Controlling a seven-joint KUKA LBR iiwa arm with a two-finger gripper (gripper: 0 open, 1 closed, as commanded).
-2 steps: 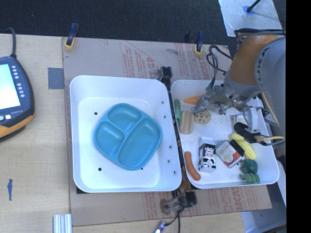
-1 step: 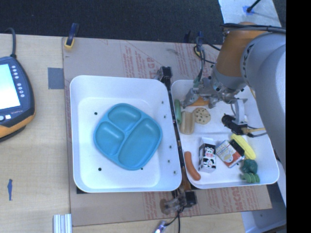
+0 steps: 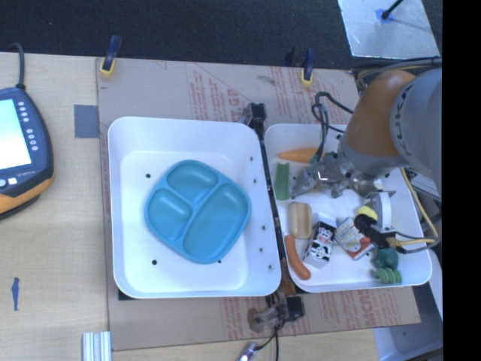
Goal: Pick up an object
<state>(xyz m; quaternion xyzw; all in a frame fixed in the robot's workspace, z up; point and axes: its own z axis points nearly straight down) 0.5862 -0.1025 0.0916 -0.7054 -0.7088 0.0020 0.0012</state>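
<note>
- The pincer [image 3: 322, 176] sits low in the right bin [image 3: 421, 273], near that bin's back-left part; whether it is parted or closed I cannot tell, as the metal parts blur together under the wrist.
- The grey arm [image 3: 421, 119] with its orange band [image 3: 379, 115] covers the bin's back-right corner and whatever lies beneath.
- An orange carrot [image 3: 297, 155] lies by the bin's back edge, long axis running left to right, its thin end toward the left bin [image 3: 124, 201].
- A green pickle-like stick [image 3: 282, 180] lies along the bin's left wall, long axis front to back.
- A tan bread-like block [image 3: 300, 219] lies just in front of it, also front to back.
- An orange-red sausage [image 3: 296, 257] lies at the front-left corner, slanting toward the front right.
- A small black-and-white carton [image 3: 321, 244] stands just beside the sausage; its print is too small to read.
- A green toy [image 3: 387, 265] sits in the front-right corner, and the jumble of small things between it and the carton is hard to make out.
- A blue divided plate [image 3: 198, 210] lies in the left bin.
- A handheld control pad [image 3: 19, 153] rests at the table's [image 3: 52, 277] left edge, cut off by the frame.
</note>
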